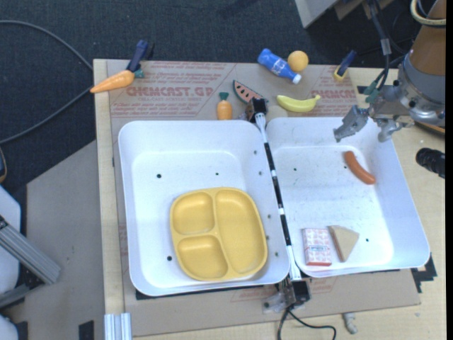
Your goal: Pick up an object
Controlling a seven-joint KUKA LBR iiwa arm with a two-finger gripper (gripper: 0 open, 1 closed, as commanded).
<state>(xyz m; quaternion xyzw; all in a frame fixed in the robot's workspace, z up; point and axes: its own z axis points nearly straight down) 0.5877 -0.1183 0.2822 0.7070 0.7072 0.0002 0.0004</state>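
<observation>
Camera view. The arm reaches in from the right. Its gripper (368, 124) hangs over the far edge of the right bin (403, 211), with the two fingers spread apart and nothing between them.

The step in hand appears to be the approach, as no object is grasped yet. The nearest candidate is the sausage (359, 167), which lies on the floor of the right bin near its far right corner, just below the gripper and apart from it. The next move would call for lowering the gripper, setting the fingers across the sausage's narrow width, and closing on it.

Right bin, three objects:
- One sausage.
- One red-and-white packet (318, 246) near the front edge.
- One tan wedge (345, 242) touching the packet's right side.

Left bin (141, 190), one object:
- One yellow tray (217, 231) with three compartments, lying toward the front right corner.

Bench (177, 89), along its far edge behind the bins, seven toys:
- One large carrot (112, 83) at the far left corner.
- One small carrot (224, 109).
- One watermelon slice (245, 91).
- One blue bottle (277, 65).
- One orange ball (298, 59) just beside the bottle.
- One banana (298, 103) just behind the right bin's far edge.
- One small dark item (255, 107) at the seam between the bins, too small to identify.

Two blue clips (139, 54) hold the board at the far edge.
</observation>
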